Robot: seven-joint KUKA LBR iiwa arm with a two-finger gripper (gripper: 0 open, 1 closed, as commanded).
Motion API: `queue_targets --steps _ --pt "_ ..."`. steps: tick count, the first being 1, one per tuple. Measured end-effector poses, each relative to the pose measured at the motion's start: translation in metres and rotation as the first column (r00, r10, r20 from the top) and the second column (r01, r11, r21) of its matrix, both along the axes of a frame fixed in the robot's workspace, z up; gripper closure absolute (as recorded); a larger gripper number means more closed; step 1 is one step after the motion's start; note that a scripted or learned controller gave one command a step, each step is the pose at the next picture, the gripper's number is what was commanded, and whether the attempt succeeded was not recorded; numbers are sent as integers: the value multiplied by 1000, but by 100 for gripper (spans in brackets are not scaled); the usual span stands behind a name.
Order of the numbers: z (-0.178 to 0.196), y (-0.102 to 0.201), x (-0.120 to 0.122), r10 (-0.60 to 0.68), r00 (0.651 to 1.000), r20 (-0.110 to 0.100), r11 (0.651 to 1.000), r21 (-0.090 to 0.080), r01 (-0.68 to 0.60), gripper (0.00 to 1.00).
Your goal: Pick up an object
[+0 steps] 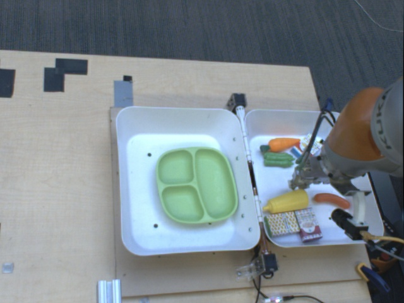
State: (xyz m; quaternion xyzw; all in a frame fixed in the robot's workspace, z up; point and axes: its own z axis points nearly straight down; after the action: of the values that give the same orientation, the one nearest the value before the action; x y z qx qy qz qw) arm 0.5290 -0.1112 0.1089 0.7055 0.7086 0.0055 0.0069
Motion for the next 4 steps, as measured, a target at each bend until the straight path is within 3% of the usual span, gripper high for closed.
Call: queue_targets --steps 1,2,3,4 --pt "0 0 0 0 1000 0 1000 0 0 0" --pt "-21 24 -38 -4 1000 -2 1000 -2 4 0" --pt "-10 25 -36 -2 1000 5 1000 -3 2 100" --pt "-10 25 -36 -2 1000 4 1000 -3 2 0"
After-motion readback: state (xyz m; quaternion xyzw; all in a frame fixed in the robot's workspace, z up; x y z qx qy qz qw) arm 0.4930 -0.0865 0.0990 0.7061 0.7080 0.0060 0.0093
